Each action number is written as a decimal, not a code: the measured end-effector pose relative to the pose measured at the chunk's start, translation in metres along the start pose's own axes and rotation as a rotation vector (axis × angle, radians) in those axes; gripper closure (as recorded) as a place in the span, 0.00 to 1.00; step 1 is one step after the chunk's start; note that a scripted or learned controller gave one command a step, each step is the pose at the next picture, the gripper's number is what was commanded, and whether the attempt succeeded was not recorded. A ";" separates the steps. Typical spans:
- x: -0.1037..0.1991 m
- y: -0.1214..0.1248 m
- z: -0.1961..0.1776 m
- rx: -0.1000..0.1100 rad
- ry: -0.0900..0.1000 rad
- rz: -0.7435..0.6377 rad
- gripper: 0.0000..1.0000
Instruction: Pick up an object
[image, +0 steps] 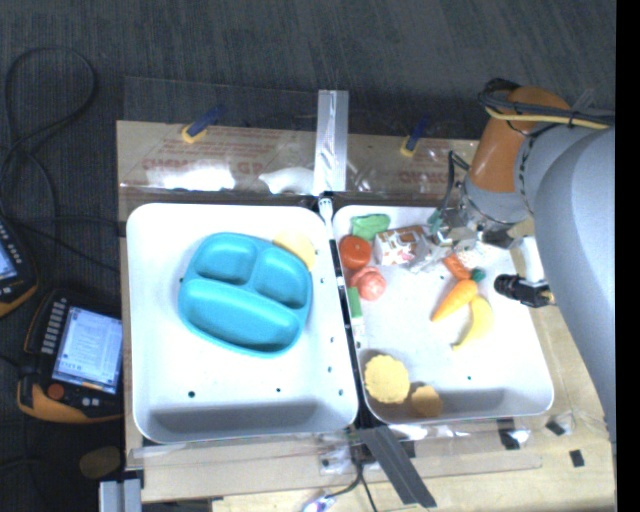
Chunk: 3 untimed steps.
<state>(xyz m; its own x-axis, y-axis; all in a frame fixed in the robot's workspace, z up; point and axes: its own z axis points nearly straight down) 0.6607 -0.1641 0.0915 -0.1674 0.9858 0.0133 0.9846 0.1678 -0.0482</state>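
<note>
In the left bin (150, 330) a blue divided plate (248, 290) lies tilted, with a yellow piece (296, 246) just at its upper right edge. The right bin (520, 380) holds a red tomato (354, 250), a green item (371, 225), a smaller red ball (371, 285), a printed packet (398, 247), a round yellow cookie (386, 378), a carrot (455, 297) and a banana (477, 319). The pincer (452, 235) sits low at the bin's upper right corner, just beside the packet; whether it grips anything cannot be told.
</note>
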 end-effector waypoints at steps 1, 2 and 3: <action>0.007 -0.043 -0.100 -0.045 -0.019 -0.084 1.00; 0.026 -0.092 -0.131 -0.044 -0.014 -0.005 1.00; -0.020 -0.146 -0.042 -0.043 -0.017 -0.204 1.00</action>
<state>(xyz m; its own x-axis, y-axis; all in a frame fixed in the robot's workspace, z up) 0.5222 -0.2085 0.1402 -0.3640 0.9314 0.0011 0.9314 0.3640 -0.0034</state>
